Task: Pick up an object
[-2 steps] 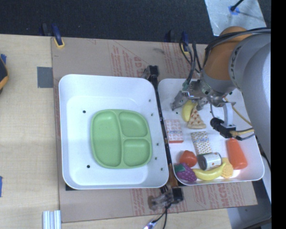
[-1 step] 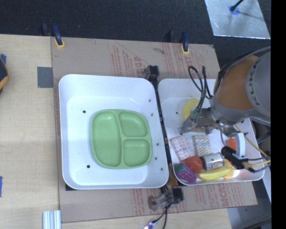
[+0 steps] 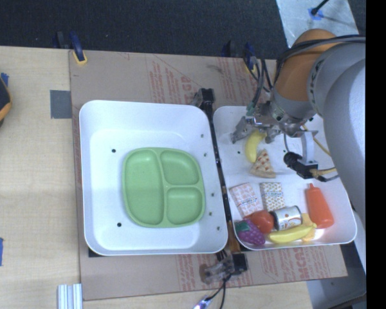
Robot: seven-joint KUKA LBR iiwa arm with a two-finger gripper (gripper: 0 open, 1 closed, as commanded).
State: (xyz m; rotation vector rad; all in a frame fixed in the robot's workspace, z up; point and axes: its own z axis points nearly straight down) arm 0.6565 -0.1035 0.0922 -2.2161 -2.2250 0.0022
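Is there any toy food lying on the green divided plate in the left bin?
No. The green plate has nothing in its three compartments, and the banana, pizza slice and other toys lie in the right bin.

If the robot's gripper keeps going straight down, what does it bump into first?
Probably the banana. The gripper sits right over its upper end in the right bin, with the pizza slice just beside it. How high it hangs is hard to judge from above.

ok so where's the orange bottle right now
The orange bottle lies in the right bin, near its right wall, just right of the small metal can and above the right end of the banana at the bin's near edge.
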